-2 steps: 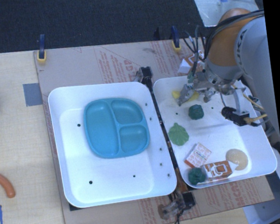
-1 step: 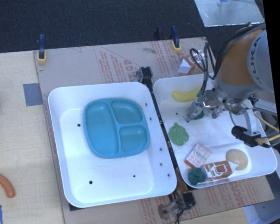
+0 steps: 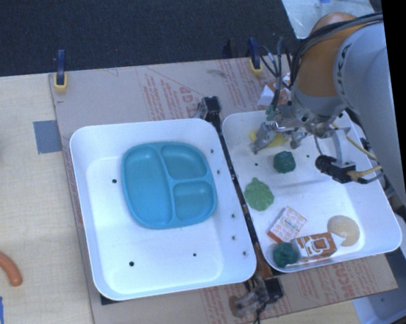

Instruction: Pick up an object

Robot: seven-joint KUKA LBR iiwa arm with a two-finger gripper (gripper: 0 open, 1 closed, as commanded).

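My gripper point(image 3: 280, 137) hangs over the far end of the right bin point(image 3: 376, 205), fingers spread open. A bit of something yellow point(image 3: 283, 139) shows just under it, too small to tell what. A dark green lump point(image 3: 284, 162) lies right in front of the gripper, apart from it. Further forward lie a light green leafy piece point(image 3: 258, 195), a red-and-white packet point(image 3: 287, 223), a second dark green piece point(image 3: 284, 254), a small brown carton point(image 3: 316, 246) and a cream round thing point(image 3: 344, 229).
The left bin point(image 3: 104, 230) holds a blue divided plate point(image 3: 169, 183). A sausage point(image 3: 3, 265) lies on the bench at far left. The arm's black cable fitting point(image 3: 335, 170) hangs over the right bin's right side.
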